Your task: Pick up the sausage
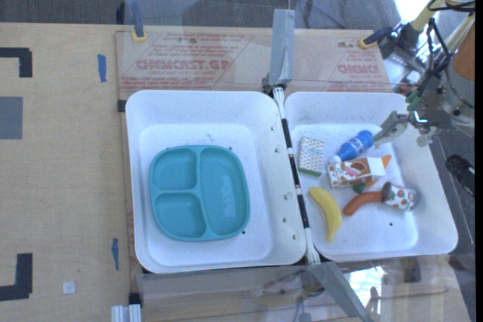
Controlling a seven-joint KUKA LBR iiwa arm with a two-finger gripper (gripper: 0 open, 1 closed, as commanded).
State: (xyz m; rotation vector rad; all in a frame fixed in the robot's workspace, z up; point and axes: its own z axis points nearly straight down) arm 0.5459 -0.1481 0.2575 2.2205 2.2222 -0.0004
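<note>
Sausage (363, 202): smooth, curved, reddish-brown cylinder in the right bin (438, 234), at 3 o'clock from the glossy yellow banana (326, 211). Gripper (392, 128), metallic, at 1 o'clock from it; finger state indeterminable.

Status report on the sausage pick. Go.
Gripper hovering over right bin, near its upper right, holding nothing. Sausage lying in bin, untouched. Carton just above it, small packet at its right end, banana alongside.

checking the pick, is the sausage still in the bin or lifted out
In the bin. The sausage lies flat on the floor of the right bin, between the banana and a small carton; the gripper is apart from it.
</note>
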